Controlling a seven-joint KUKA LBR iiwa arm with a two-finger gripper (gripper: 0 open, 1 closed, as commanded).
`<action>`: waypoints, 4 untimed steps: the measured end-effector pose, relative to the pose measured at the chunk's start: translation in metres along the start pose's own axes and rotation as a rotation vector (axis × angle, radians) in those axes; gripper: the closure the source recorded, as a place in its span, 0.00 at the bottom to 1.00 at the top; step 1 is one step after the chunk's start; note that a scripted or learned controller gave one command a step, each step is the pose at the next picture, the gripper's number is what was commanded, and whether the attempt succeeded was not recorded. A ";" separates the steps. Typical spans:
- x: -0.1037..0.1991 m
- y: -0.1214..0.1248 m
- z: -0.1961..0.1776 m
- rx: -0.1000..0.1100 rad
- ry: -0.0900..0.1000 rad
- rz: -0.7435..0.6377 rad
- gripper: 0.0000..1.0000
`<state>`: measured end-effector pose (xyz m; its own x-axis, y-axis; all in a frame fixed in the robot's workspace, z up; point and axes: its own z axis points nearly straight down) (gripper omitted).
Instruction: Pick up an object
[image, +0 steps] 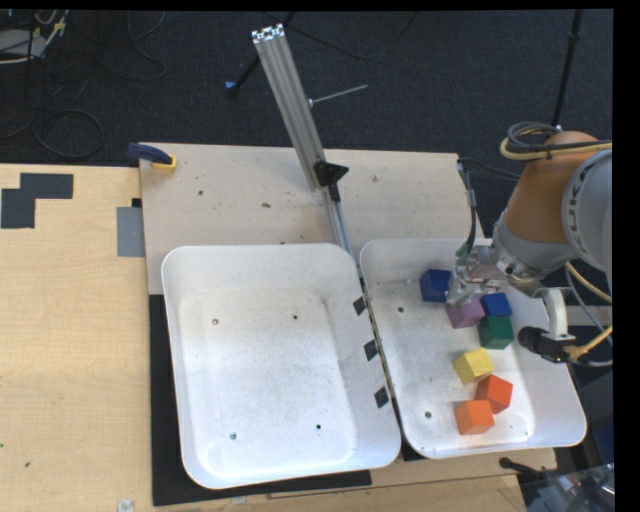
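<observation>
Right now the two-finger gripper on the grey arm with the orange band hangs low over the right shallow white bin, just above the small purple cube and beside the dark blue cube. From this slanted overhead view I cannot tell how the jaws stand, and nothing can be seen held in them. The likeliest target is the purple cube, which sits in the upper middle of that bin, touching or nearly touching the second blue cube and the green cube to its right. To do this well, the descent should stay centred on the purple cube, so that the neighbours are not knocked or pinched along with it. Further down the bin lie a yellow cube, a red-orange cube and an orange cube, well clear of the work. The left white bin plays no part.
</observation>
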<state>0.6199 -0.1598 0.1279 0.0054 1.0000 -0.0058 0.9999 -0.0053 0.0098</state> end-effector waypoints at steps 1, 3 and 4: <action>0.005 0.000 -0.045 0.008 0.006 -0.005 1.00; 0.000 -0.005 -0.121 0.010 0.006 -0.006 1.00; 0.063 -0.003 -0.116 0.013 0.009 -0.010 1.00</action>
<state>0.6162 -0.0959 0.2437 -0.0048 1.0000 0.0032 1.0000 0.0048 -0.0034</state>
